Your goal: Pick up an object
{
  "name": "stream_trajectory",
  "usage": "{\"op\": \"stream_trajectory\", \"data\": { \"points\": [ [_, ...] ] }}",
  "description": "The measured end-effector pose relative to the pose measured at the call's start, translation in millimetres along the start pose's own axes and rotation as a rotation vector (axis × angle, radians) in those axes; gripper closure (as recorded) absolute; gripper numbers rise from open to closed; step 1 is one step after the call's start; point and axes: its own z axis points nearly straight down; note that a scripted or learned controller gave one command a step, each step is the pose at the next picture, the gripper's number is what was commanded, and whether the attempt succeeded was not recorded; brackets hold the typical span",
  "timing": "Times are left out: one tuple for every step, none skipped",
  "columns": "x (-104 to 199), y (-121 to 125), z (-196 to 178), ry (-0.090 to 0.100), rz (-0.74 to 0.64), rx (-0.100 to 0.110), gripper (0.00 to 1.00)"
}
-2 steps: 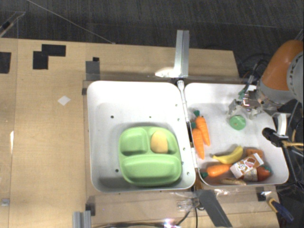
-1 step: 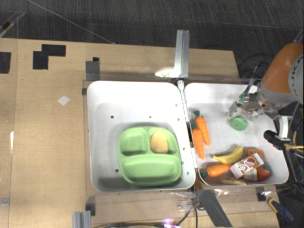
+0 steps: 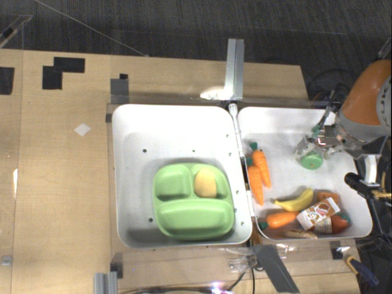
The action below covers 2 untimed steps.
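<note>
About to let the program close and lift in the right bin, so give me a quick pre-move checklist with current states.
1. Gripper is over the right bin: ok.
2. A target lies under it, the small green object: ok.
3. Object seated between the fingers: cannot tell, the view is too small there.
4. Target stands apart from the carrots and the banana: ok.
5. The pile at the bin's near edge, with the banana and a labelled packet, is out of the lift path: ok.
6. Green tray with the yellow fruit sits in the left bin, away from the arm: ok.
</note>
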Motion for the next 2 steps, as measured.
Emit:
{"op": "stream_trajectory", "data": {
  "points": [
    [1.9,-0.3,-0.2,-0.002,-0.003,-0.001,0.0],
    [-1.2,-6.0,-0.4,-0.001,-0.031,-0.001,0.0]
  ]
}}
